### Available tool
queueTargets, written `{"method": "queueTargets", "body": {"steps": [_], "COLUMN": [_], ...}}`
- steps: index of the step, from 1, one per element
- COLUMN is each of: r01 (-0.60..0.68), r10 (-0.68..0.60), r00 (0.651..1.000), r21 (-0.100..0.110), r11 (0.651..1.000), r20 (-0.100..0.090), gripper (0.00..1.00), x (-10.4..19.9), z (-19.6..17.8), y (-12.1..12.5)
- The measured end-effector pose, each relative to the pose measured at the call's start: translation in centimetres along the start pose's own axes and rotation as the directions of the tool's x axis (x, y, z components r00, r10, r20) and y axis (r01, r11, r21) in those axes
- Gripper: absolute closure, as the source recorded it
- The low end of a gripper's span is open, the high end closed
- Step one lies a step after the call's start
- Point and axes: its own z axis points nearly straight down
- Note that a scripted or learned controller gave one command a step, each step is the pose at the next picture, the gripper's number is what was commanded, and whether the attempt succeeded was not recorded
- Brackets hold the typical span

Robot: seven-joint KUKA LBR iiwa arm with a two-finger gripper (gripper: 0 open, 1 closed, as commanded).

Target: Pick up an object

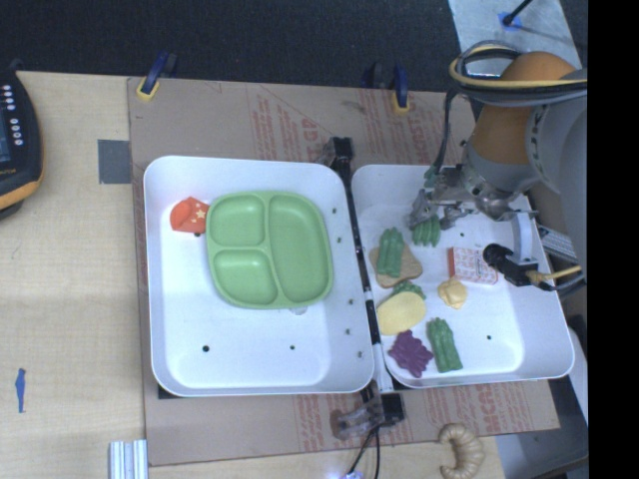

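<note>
A small green toy vegetable [426, 233] is seen toward the top of the right white bin [519, 362], just under the claw [431, 215]; whether the claw is clenched cannot be told. A green divided plate [270, 247] is held by the left bin [180, 357].

The left edge cuts off a black-and-orange handset [14, 138].

2 white bins [250, 352] [499, 332] are on the bench [70, 297]. Together they hold 1 green divided plate [270, 249], 1 red piece with a yellow star [188, 215], 3 dark green vegetable pieces [426, 232] [389, 247] [443, 345], 2 yellow pieces [400, 313] [452, 294], 1 tan bread slice [404, 266], 1 purple piece [409, 353] and 1 red-and-white packet [469, 265]. Outside the bins there are 2 blue clamps [153, 74] [400, 87] and 1 tan curled piece [462, 449].
</note>
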Motion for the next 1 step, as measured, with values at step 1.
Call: {"method": "queueTargets", "body": {"steps": [1], "r01": [0.004], "r10": [-0.004], "r00": [1.0], "r21": [-0.012], "r11": [1.0], "r20": [-0.003], "gripper": [1.0], "x": [5.65], "z": [-12.19], "y": [-2.61]}}
